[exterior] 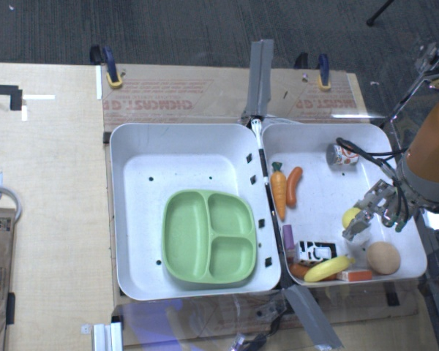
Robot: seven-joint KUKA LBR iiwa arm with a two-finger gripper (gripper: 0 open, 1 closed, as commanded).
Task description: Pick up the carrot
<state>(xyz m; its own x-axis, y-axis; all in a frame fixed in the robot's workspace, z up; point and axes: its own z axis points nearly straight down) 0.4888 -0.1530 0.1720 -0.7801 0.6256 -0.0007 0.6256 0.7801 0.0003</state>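
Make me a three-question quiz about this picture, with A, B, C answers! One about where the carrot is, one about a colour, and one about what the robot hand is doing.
1. Where does the carrot lie?
A. On the green plate
B. In the right bin, near its left wall
C. On the floor

2. What colour is the divided plate in the left bin?
A. Green
B. Red
C. Blue

3. Where is the gripper compared with the carrot?
A. Holding it
B. Touching its leafy end
C. Apart from it, over the other side of the right bin

Answers:
1 B: the carrot lies beside the divider, next to an orange-red sausage shape.
2 A: the plate is pale green.
3 C: the gripper sits by a small yellow thing, and white bin floor separates it from the carrot.
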